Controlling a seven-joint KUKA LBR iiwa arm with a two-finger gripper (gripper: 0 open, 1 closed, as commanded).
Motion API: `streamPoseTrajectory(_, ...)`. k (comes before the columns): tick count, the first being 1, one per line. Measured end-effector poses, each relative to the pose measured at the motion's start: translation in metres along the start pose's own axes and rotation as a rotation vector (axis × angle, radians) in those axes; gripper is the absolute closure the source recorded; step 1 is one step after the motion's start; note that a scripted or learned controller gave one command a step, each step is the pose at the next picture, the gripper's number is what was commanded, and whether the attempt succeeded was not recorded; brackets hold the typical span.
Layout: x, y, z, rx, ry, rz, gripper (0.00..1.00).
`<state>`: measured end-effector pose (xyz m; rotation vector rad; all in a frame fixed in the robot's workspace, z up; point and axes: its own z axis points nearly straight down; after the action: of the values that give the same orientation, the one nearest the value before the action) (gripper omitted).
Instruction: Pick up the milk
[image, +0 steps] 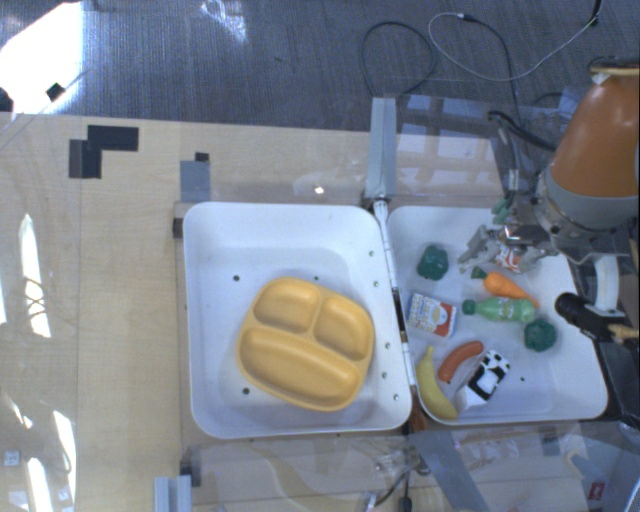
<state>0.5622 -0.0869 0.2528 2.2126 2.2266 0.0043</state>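
— Banana (433, 383) first, a soft yellow curve at the front rim of the right bin (590, 400). Where is the milk?

— Just beside the banana's upper end: the milk (487, 376) is a small blocky carton with black-and-white cow patches, lying tilted on the bin floor, well apart from the pincer (510, 243) and nearer the camera than it.

— So nothing is lifted?

— Nothing, as far as I can judge. The pincer hovers at the bin's far side, its metal fingers spread wide, gripping nothing. The whole reach, grasp and lift remain.

— And around it?

— A smooth orange carrot (507, 286) and a glossy green bottle (503, 310) lie just below the pincer; a red sausage (459, 359) touches the milk's side. Away to the pincer's left sits a matte yellow divided tray (305, 343) in the other bin (215, 300).
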Motion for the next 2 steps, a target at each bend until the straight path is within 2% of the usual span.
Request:
streamPoseTrajectory(1,-0.05,-0.056,0.047,0.001,-0.001,0.062,0.0)
streamPoseTrajectory(2,-0.038,-0.073,0.164,-0.008,-0.001,0.095,0.0)
